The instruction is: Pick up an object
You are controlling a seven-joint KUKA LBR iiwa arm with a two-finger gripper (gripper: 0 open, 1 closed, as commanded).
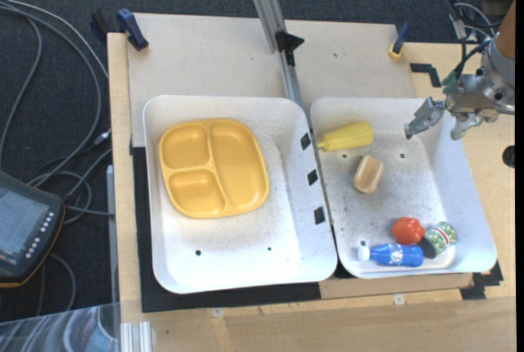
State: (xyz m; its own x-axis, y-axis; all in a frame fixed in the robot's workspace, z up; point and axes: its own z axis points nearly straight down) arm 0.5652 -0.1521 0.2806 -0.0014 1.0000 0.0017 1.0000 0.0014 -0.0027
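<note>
I see the gripper (pixel 440 123) hanging over the upper right edge of the right bin (pixel 467 178), its fingers (pixel 419 121) spread apart with nothing between them. I judge this the approach step: no object is secured, and a target must be settled before descent.

Nearest candidates lie to the left of and below the fingers: a yellow bottle-shaped item (pixel 345 137) on its side, and just below it a tan bread-like piece (pixel 368 174), the two close but apart. Either calls for a leftward shift, then a straight drop with the fingers straddling the narrow axis.

Farther below the fingers, in the bin's near corner, a red ball (pixel 407 230), a blue bottle (pixel 395 255) and a green-striped piece (pixel 442 236) crowd together; that cluster risks a fouled grasp. Well left of the fingers, the left bin (pixel 164 260) carries a yellow divided plate (pixel 214 168). The bin wall sits close beneath the gripper on the desk (pixel 213 56).
</note>
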